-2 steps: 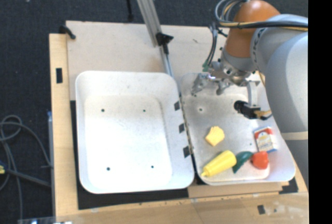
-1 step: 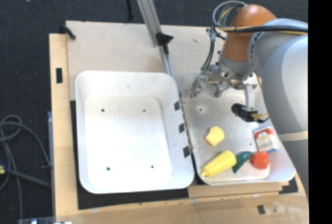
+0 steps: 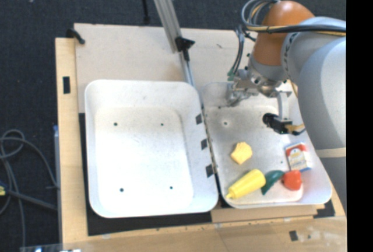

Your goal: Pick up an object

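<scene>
Hand (image 3: 238, 94) at far edge of right bin (image 3: 233, 128), grip unclear, yellow block (image 3: 241, 153) apart

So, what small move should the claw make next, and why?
Probably it should travel toward the near end of the right bin, to stand above the yellow block. The claw is at the bin's far corner, over bare floor. The yellow block seems the closest object to it, and it lies apart from the other things.

Two bins (image 3: 145, 85) (image 3: 274, 203) — one yellow block (image 3: 241, 153), one corn (image 3: 246, 183), one carton (image 3: 296, 158), one tomato (image 3: 292, 180).
</scene>
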Action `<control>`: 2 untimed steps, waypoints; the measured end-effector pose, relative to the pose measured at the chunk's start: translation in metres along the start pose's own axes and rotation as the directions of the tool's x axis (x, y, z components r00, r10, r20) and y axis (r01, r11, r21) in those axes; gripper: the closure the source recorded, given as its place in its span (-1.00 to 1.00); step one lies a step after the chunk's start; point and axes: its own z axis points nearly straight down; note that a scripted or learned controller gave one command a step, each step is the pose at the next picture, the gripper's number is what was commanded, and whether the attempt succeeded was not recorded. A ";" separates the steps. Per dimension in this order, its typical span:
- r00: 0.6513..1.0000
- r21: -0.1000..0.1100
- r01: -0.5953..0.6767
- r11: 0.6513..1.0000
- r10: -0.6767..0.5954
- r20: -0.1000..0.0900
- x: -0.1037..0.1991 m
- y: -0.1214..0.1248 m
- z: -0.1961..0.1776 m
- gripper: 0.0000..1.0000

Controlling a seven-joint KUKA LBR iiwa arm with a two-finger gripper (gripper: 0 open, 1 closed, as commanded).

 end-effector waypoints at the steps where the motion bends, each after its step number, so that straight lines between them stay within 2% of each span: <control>1: 1.000 -0.003 -0.002 1.000 0.002 -0.004 0.001 -0.001 -0.045 1.00; 2: 1.000 -0.004 -0.001 1.000 0.001 -0.003 -0.001 0.001 -0.101 1.00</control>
